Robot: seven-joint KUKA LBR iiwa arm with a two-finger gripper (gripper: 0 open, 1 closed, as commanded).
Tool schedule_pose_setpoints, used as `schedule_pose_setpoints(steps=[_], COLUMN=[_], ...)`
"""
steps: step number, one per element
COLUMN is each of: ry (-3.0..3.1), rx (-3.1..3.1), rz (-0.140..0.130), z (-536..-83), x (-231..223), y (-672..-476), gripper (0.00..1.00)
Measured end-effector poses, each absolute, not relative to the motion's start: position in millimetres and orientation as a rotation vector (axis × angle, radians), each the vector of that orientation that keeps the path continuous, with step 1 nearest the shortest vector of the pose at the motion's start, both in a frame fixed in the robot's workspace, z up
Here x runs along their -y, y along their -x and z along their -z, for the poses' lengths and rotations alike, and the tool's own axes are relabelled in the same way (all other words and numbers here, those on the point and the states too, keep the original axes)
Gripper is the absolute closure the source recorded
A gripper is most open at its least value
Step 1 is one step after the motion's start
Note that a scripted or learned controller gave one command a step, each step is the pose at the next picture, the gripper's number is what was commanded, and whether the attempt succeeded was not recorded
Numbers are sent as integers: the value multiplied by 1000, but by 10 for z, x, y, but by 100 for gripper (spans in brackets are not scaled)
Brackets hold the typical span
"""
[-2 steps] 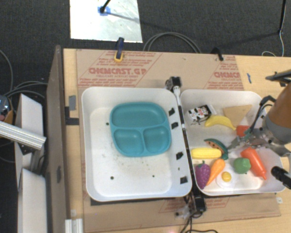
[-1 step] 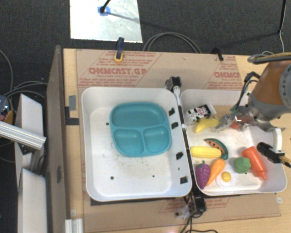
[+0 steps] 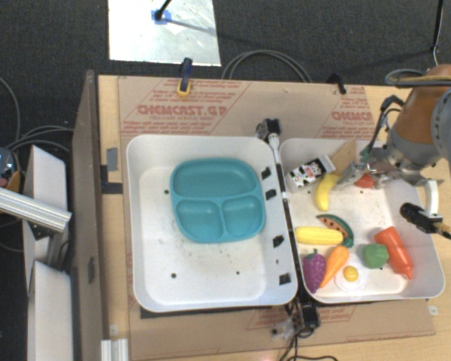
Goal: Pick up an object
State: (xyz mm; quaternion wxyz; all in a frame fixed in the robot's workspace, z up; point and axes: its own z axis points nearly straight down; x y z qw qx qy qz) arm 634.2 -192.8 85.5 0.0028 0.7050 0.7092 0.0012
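The right bin (image 3: 425,277) holds several toy foods. A yellow banana (image 3: 325,190) lies near its back left, beside a small black-and-white toy (image 3: 307,173). Further forward are a yellow corn cob (image 3: 318,235), a watermelon slice (image 3: 337,225), purple grapes (image 3: 313,268), an orange carrot (image 3: 333,265), a fried egg (image 3: 349,274), a green pepper (image 3: 374,256) and an orange-red piece (image 3: 395,248). My gripper (image 3: 363,174) is low over the bin's back part, just right of the banana. A small red thing (image 3: 367,181) shows right under it, partly hidden.
The left bin (image 3: 146,277) holds a teal divided plate (image 3: 216,200). A ridge with black clips (image 3: 279,201) separates the two bins. The arm (image 3: 425,130) comes in over the right bin's back right corner.
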Motion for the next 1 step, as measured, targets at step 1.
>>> schedule_pose_setpoints(steps=[1], ry=[-2210], rx=[-2228], rz=[1], z=[-958], x=[1930], y=[-6327], gripper=[100])
